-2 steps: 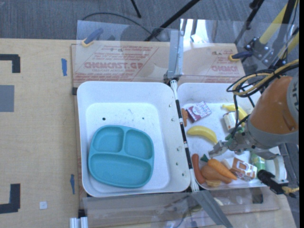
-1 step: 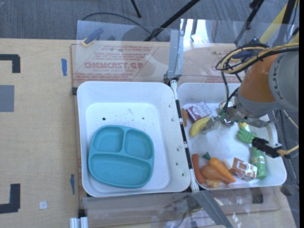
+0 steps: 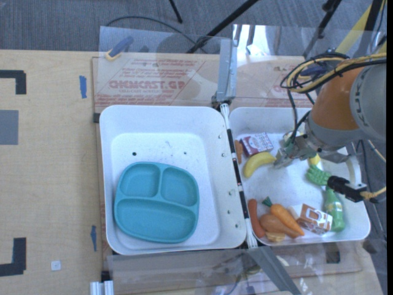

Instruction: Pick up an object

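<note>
Your gripper (image 3: 286, 155) hangs low by the banana (image 3: 258, 163) to grab it, but I can't tell its grip.

My arm (image 3: 344, 100) is grey with an orange band. Both shallow plastic bins (image 3: 123, 125) are white with tiny dark specks. The round-cornered divided plate (image 3: 158, 201) is teal blue. The curved banana (image 3: 258, 163) is yellow, the pointy carrot (image 3: 286, 219) orange, the bottle (image 3: 334, 209) green.

Bright, even overhead light; glare on clear sheet (image 3: 161, 66) behind bins; soft shadows; slight overall blur.
</note>
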### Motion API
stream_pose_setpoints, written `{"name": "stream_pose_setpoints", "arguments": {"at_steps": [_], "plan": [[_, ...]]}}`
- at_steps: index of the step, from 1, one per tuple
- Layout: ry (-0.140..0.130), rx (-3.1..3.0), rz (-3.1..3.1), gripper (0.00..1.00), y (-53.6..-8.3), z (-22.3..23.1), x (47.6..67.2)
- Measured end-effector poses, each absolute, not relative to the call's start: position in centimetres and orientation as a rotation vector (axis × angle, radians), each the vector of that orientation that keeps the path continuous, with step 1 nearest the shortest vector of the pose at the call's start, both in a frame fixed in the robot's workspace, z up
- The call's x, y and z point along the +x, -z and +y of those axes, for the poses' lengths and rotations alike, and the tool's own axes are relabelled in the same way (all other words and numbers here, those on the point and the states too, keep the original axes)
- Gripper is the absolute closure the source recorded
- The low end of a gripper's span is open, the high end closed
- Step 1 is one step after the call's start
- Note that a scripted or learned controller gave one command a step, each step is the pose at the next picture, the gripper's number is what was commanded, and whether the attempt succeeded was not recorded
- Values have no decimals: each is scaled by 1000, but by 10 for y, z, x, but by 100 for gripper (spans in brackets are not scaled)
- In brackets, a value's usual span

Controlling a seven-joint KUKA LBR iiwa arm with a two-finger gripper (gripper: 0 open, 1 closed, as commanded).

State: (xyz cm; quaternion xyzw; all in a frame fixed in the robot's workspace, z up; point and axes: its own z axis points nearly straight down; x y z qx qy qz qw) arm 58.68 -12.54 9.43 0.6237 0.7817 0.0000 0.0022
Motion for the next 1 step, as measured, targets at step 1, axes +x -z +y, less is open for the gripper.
{"name": "stream_pose_setpoints", "arguments": {"at_steps": [1], "plan": [[0,1956,2452,0,-94,-125,587]]}}
